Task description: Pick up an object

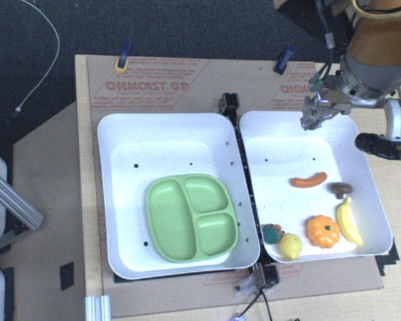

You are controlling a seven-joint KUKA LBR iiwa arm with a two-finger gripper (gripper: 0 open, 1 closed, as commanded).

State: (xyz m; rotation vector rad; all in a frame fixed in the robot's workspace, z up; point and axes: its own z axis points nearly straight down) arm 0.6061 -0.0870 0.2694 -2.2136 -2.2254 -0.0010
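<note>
The right bin (301, 139) holds a sausage (308, 180), a small brown piece (341, 189), a banana (348, 221), an orange pumpkin (322, 231), a lemon (290, 245) and a small teal and red toy (272, 233). My gripper (315, 120) hangs over the far edge of the right bin, well above and behind the sausage. Nothing shows between its fingers.
The left bin (120, 146) holds a green divided plate (190, 217). Clamps sit at the board's far edge: a blue and yellow one (123, 57) and a blue one (284, 59). A black bracket (228, 103) stands between the bins at the back.
</note>
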